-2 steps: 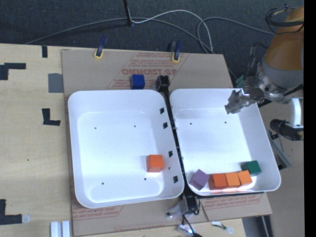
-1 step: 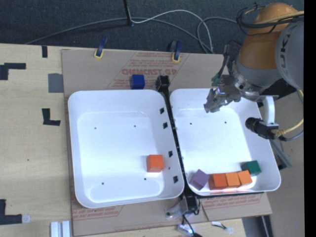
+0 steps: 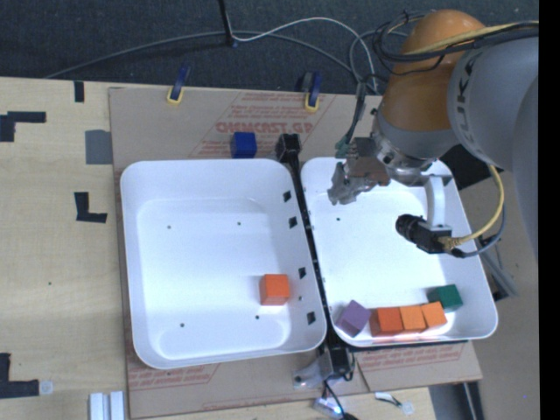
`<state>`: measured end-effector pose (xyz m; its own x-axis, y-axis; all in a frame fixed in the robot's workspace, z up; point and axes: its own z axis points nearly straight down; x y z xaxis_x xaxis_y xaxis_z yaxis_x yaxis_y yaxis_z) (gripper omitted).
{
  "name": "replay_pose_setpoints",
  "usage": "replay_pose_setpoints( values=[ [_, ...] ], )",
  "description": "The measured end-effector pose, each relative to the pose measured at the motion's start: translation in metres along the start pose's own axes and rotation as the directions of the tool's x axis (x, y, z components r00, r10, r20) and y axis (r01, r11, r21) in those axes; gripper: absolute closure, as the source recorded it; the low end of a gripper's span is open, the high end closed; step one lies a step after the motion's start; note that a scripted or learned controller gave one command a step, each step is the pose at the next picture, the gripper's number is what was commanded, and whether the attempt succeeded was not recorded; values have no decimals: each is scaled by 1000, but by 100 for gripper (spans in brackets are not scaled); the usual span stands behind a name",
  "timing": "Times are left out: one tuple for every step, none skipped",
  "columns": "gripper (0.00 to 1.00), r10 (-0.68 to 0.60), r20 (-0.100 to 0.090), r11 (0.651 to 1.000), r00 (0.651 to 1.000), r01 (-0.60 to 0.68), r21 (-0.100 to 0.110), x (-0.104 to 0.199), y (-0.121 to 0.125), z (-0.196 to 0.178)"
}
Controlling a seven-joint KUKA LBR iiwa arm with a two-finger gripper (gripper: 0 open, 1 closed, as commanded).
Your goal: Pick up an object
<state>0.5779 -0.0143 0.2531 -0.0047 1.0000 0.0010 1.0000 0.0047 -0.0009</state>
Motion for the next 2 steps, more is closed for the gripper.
replay_pose_setpoints(
  values=[
    [100, 1, 1, 1000, 1000, -1, 1, 42, 10, 13],
    [100, 0, 0, 1000, 1000, 0, 0, 92, 18, 13]
  ],
)
